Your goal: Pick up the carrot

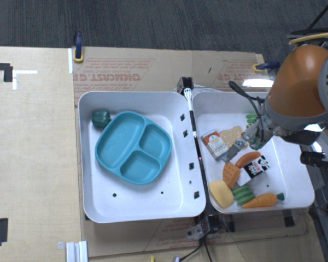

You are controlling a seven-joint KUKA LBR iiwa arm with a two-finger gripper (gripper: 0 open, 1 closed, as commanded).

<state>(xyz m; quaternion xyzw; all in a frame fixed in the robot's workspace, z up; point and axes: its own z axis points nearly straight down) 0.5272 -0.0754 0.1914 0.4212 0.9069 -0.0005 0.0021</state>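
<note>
The table (33, 162) is light brown wood. Two white bins sit on it side by side, touching. The left bin (98, 201) and the right bin (295, 198) rest on a flat brown cardboard sheet (131, 72) with red print. A blue clamp (77, 40) grips the back edge. Black brackets (3, 70) sit near the left side.

The arm (298, 83) hides the right bin's (295, 201) far corner and runs off the right edge.
</note>
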